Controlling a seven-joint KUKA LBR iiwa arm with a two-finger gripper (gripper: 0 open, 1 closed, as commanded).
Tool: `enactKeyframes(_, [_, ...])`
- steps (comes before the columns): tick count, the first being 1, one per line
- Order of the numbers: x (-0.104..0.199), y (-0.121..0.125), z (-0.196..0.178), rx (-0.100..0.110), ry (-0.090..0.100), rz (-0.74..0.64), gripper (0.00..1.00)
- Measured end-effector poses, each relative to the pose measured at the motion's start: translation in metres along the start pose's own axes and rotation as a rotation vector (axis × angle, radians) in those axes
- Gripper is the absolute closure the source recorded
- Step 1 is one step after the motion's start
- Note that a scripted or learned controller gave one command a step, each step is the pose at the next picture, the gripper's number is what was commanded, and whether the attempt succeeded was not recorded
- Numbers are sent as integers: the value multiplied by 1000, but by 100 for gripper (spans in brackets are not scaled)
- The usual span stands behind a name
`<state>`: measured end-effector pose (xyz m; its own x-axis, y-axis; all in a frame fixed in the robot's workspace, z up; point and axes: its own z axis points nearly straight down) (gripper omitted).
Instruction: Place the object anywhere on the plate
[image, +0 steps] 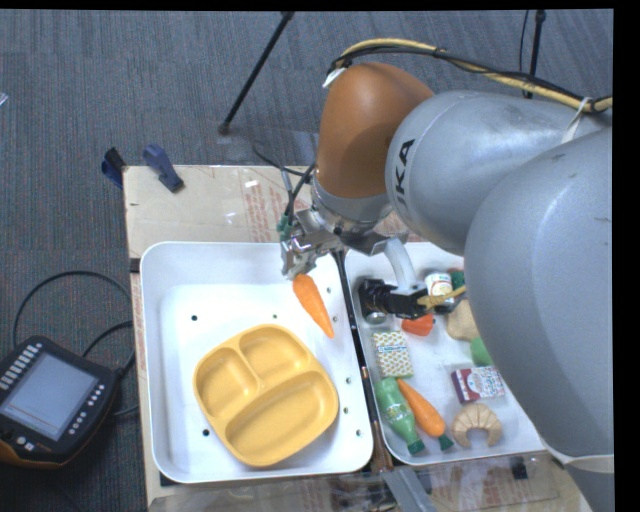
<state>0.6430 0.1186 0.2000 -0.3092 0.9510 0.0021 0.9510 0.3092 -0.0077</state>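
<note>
Arm: I see the grey arm (500, 190) coming in from the right, its orange band (365, 130) above the wrist, hanging over the upper right part of the left bin (165, 300).
Gripper: my gripper (297, 258) sits just above the top end of a carrot (313, 304).
Fingers: pinching the carrot's upper end, as far as I can read it — the tip meets the fingertips and the body hangs down and to the right.
Carrot: orange, tilted, over the left bin near its right wall, just above and right of the plate (266, 394); whether its lower end touches the bin floor I cannot tell.
Plate: yellow, with compartments, lying in the lower middle of the left bin — nothing on it.
Right bin: the right bin (440, 450) holds a second carrot (422, 407), a green bottle (398, 412), a croissant (477, 424), a small chequered box (393, 353), and a red-and-white carton (477, 382).
Floor: a tablet controller (45, 395) lies left of the bench.
</note>
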Motion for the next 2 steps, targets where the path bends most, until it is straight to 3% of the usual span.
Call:
enactKeyframes(1, [46, -28, 92, -16, -1, 138, 100])
enactKeyframes(2, [46, -30, 98, -9, -2, 140, 0])
